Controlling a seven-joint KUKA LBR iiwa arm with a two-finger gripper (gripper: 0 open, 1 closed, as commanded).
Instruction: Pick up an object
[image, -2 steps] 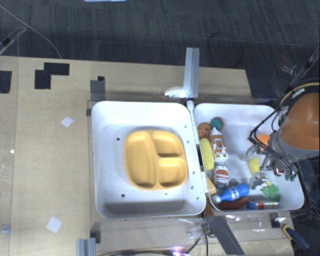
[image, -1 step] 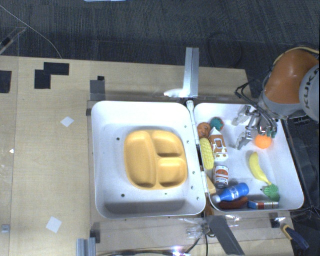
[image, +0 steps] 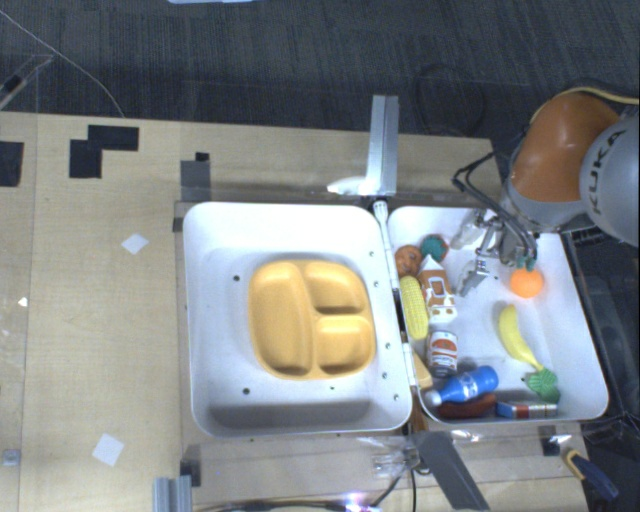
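Toys (image: 470, 340) lie scattered in the right bin (image: 585, 345): an orange ball (image: 526, 283) near its far end, a banana (image: 517, 336) just below that ball, a corn cob (image: 414, 307) along the left wall. Just left of the ball hangs the gripper (image: 483, 256), jaws slightly parted, holding nothing.

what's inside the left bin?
The left bin holds one yellow divided tray, lying flat near its middle, its compartments showing nothing in them. The bin floor under the tray is covered.
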